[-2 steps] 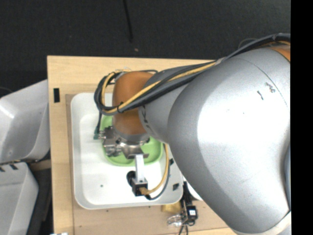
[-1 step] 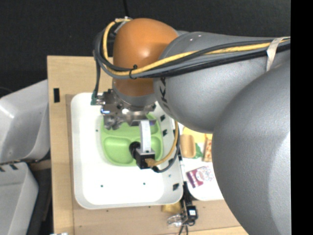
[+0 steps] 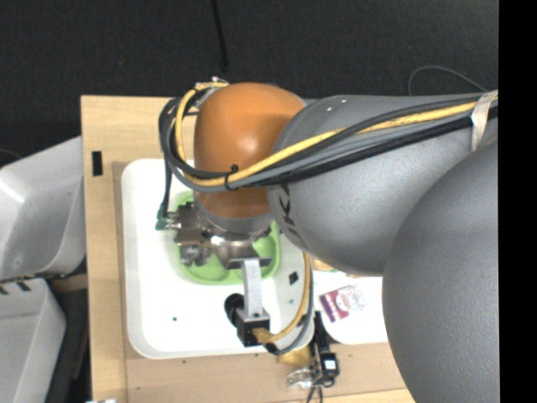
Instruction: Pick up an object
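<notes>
Lying directly beneath end effector [image 3: 220, 246]: green object [image 3: 195, 269].

Directly beneath the gripper [image 3: 220, 254], a green bowl-like object [image 3: 195, 269] occupies the left bin [image 3: 143, 259]. Bin floor left of and below the gripper is open. The arm [image 3: 377, 191] blocks passage from the right.

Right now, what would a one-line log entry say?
arm: low over left bin | claw: hidden under wrist | below wrist: green object | right bin: purple-white packet | grasp: unconfirmed
</notes>
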Motion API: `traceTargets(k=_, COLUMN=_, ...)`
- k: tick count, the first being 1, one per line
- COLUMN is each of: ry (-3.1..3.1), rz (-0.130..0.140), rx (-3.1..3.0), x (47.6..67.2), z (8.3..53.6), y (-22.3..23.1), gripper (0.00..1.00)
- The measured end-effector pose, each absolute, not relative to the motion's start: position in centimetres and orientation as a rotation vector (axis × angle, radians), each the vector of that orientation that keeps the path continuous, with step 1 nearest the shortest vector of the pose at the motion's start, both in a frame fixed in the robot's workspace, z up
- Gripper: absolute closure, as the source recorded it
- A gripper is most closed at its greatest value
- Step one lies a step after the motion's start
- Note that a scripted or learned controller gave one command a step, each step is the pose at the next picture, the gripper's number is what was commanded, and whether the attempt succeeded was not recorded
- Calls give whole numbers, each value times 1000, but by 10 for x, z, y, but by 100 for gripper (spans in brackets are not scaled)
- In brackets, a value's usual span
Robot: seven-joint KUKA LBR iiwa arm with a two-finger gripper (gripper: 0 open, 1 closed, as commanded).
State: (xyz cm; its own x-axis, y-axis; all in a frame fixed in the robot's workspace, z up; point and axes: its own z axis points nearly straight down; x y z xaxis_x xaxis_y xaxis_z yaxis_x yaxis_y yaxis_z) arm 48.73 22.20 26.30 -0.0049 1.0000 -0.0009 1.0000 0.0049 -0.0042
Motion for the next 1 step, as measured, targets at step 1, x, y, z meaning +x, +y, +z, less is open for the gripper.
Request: traceTargets(k=1, ry=-2220, rz=-5, rx=-2226, x=506, z=301, y=174, gripper=100)
